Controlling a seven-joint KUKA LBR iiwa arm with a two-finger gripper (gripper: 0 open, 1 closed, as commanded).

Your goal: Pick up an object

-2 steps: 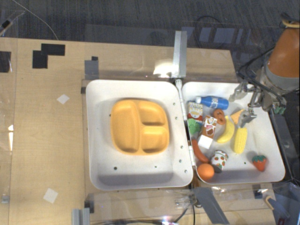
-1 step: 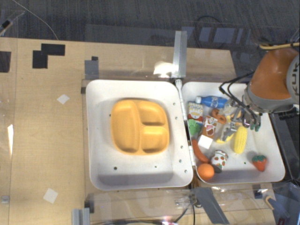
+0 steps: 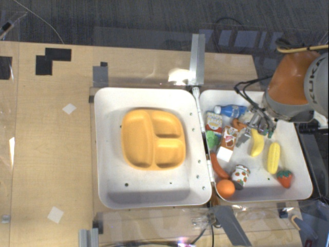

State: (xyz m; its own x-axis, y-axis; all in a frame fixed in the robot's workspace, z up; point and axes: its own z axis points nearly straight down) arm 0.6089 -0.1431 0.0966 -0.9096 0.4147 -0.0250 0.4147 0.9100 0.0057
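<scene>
My gripper (image 3: 257, 131) hangs low over the middle of the right bin (image 3: 303, 181), open, with nothing between its fingers. Just below it lies a yellow banana (image 3: 256, 144). A yellow corn cob (image 3: 273, 157) lies to the right of the banana, and a strawberry (image 3: 284, 178) lies below the cob. To the gripper's left are a blue-capped bottle (image 3: 229, 109), a red carton (image 3: 214, 122), and a small red and white packet (image 3: 230, 137). A white cube (image 3: 224, 154), a red pepper (image 3: 218, 167), an orange (image 3: 225, 188) and a patterned ball (image 3: 239, 175) lie toward the bin's front left.
The left bin (image 3: 110, 189) holds a yellow divided plate (image 3: 153, 138). A metal divider post (image 3: 197, 60) stands between the bins at the back. The grey arm with its orange band (image 3: 290, 81) comes in over the right bin's back right corner.
</scene>
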